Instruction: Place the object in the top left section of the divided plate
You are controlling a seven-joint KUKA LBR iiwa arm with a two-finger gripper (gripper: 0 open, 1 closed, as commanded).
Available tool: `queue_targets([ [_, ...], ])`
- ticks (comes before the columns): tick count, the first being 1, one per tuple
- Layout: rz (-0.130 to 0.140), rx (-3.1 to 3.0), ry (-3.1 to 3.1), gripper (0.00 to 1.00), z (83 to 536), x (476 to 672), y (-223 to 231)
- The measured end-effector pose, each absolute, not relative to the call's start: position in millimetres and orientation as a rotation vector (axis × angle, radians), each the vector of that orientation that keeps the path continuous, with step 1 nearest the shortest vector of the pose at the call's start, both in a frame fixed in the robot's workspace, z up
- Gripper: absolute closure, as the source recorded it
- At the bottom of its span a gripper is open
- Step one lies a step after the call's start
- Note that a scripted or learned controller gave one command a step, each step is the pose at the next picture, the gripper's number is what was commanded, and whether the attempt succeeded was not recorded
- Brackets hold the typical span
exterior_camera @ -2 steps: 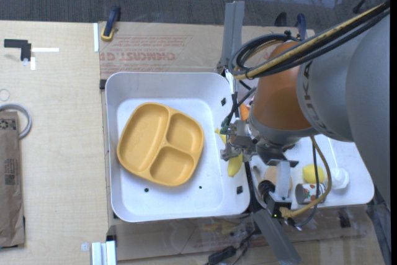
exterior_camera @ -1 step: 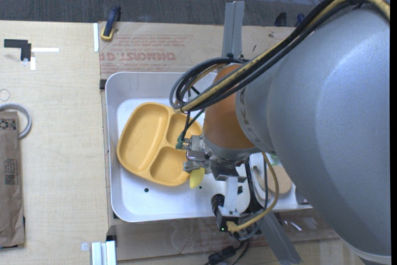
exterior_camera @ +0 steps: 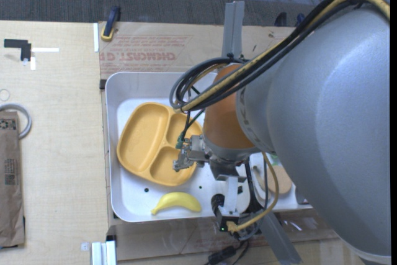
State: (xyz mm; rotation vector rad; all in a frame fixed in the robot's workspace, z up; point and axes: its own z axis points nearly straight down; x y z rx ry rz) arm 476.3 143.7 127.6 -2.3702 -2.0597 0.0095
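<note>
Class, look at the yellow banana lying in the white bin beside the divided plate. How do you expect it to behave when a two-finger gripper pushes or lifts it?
The banana is curved and lies flat, so a push would probably spin or slide it across the smooth white bin rather than roll it. Its glossy skin suggests plastic: likely light, stiff and somewhat slippery. A grip across its thicker middle seems safest.

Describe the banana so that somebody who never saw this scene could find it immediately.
Look at the white bin in the middle of the bench. Inside it lies a yellow-orange divided plate, and the banana lies just below that plate, near the bin's lower edge. It is the small, curved, bright yellow thing, paler than the plate.
</note>
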Motion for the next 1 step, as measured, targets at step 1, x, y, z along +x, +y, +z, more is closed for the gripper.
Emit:
queue_targets([
  [1, 0.018, -2.373, -2.055, 1.0, 135.4, 475.7, 141.7],
])
